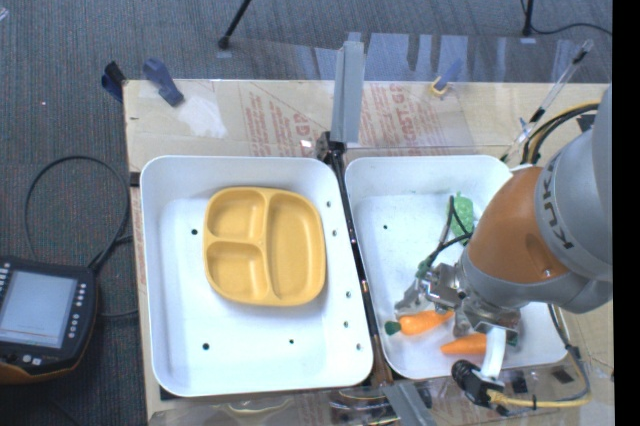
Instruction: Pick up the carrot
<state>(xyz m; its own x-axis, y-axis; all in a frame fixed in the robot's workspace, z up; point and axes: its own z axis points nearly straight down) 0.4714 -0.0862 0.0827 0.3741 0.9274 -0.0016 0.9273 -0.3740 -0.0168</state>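
Note:
In the right bin (380, 184), near its front edge, lies an orange carrot (424, 322) with a small green tip pointing left. A second orange piece (464, 346) lies just to its right and a little closer to the front rim. My gripper (438, 298) hangs low over the bin, directly behind the carrot and very close to it. The bulky orange-and-grey wrist (520, 239) covers most of the gripper from above. Nothing orange shows lifted off the bin floor.
A green leafy item (462, 212) lies at the back of the right bin, partly under the arm. The left bin (170, 314) holds a yellow three-compartment plate (266, 244). A grey post (347, 99) stands behind the divider between the bins.

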